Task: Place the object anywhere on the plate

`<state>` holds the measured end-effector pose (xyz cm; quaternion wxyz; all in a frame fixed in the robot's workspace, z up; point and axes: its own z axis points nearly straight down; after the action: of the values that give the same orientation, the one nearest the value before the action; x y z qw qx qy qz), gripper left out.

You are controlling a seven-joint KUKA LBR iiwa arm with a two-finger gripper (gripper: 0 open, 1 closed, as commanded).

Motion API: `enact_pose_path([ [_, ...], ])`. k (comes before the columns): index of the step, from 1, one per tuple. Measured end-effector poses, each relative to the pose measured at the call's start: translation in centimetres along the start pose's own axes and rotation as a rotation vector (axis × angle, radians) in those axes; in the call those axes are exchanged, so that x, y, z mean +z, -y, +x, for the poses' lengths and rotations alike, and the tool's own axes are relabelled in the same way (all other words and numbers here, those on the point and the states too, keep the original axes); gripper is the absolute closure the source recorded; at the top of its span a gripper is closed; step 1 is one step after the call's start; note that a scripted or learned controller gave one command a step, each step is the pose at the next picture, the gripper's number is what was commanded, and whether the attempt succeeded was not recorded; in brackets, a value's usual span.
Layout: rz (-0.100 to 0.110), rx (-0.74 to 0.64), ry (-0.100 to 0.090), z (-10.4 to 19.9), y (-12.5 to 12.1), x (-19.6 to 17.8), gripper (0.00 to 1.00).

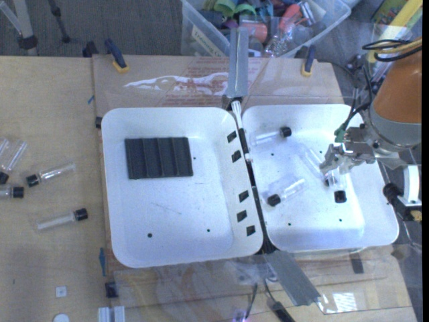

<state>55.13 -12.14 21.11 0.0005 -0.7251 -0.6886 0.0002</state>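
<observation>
From the camera view above the tabletop [47, 113], two white bins sit side by side. The left bin [120, 240] holds a dark ribbed rectangular plate [159, 157], lying flat in its upper-left part. The right bin [375, 230] holds clear vials with black caps: one [273, 135] near the top, one [286, 191] lower down near the divider, and a faint one [310, 158] between them. The gripper [333, 168] hangs over the right side of the right bin, with a vial [335, 188] just below it; whether its fingers clasp that vial, I cannot tell. More vials [53, 174] lie on the tabletop left of the bins. A clear tub of coloured items [268, 9] stands behind the bins.
</observation>
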Motion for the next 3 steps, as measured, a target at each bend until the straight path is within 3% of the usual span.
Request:
enact_pose_path([
  [1, -0.001, 0.396, 0.001, 1.4, -3.4, -9.2, 1.00],
  [2, 0.000, 0.717, 0.002, 6.1, -3.2, -21.8, 1.00],
  [3, -0.004, 1.320, -0.001, 8.1, -6.6, -22.3, 1.00],
])
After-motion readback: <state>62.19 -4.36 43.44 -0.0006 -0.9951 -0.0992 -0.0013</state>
